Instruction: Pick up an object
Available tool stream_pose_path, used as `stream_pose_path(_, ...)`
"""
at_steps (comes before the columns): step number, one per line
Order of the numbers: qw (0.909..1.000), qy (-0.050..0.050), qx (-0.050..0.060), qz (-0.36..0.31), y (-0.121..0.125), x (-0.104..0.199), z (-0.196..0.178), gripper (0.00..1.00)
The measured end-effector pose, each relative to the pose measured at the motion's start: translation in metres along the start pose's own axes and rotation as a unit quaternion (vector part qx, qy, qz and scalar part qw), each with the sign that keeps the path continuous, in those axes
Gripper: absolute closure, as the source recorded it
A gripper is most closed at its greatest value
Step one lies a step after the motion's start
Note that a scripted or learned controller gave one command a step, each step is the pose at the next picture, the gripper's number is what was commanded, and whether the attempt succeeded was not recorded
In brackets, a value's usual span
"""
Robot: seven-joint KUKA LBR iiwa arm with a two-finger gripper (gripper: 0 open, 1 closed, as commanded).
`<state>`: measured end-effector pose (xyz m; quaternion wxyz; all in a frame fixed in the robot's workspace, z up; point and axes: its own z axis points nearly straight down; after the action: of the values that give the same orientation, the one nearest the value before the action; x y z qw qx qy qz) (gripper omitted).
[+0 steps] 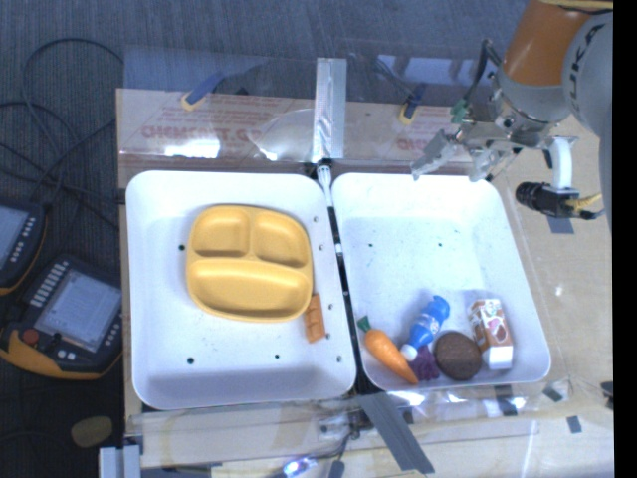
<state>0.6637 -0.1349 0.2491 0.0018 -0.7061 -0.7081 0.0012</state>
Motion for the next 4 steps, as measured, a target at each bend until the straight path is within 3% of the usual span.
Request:
stream_pose_path(1,0.9793,-0.001,0.001,0.203,0.004,0.014,0.106,0.00)
stream_pose_path(2,0.9658,-0.002,0.007,0.259,0.002,0.038,0.162,0.00)
stream_pose_path(3,0.9626,-0.002,0.000,0.271,0.003,-0.063,0.048,0.00)
stream_pose_path(4,0.9790,-0.001,0.001,0.204,-0.029,-0.056,0.095,0.00)
